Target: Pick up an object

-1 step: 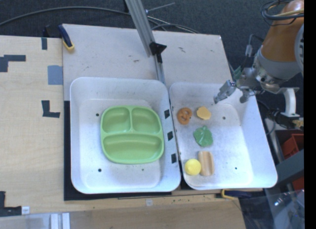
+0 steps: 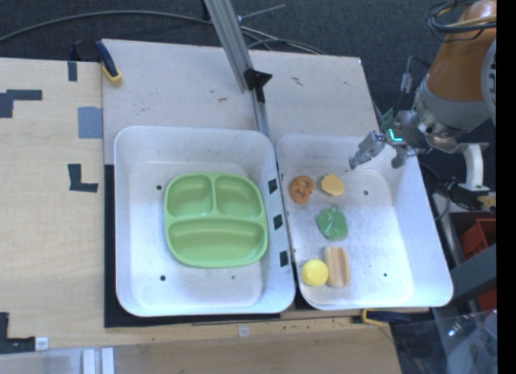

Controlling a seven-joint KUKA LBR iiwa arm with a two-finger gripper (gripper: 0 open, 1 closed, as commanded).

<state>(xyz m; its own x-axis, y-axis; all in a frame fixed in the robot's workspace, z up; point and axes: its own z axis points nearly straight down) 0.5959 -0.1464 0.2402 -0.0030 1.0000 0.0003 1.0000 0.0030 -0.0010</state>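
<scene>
At the far left of the frame the pale wooden desk (image 2: 48,203) shows dark tape marks, and a blue-and-yellow clamp (image 2: 107,62) sits at the upper left corner of the grey board. The left bin (image 2: 137,284) fills the lower middle-left; in it lies a green divided plate (image 2: 215,219), flat, with three compartments. A grey metal pole (image 2: 228,30) slants down from the top centre toward the seam between the bins.

The right bin (image 2: 411,259) holds five small things grouped in its left half. An orange-brown round piece (image 2: 301,189) lies near the upper left, just beside a yellow piece (image 2: 332,184). Below them is a green leafy piece (image 2: 331,222). Lower still, a yellow ball (image 2: 314,272) touches a tan bun-like piece (image 2: 337,267).

At the upper right of that bin, the pincer (image 2: 362,153) hangs over the bin's upper edge, well apart from the food pieces, holding nothing; its fingers point down-left and seem narrowly spread. The grey arm with its orange band (image 2: 463,50) reaches in from the right edge.
</scene>
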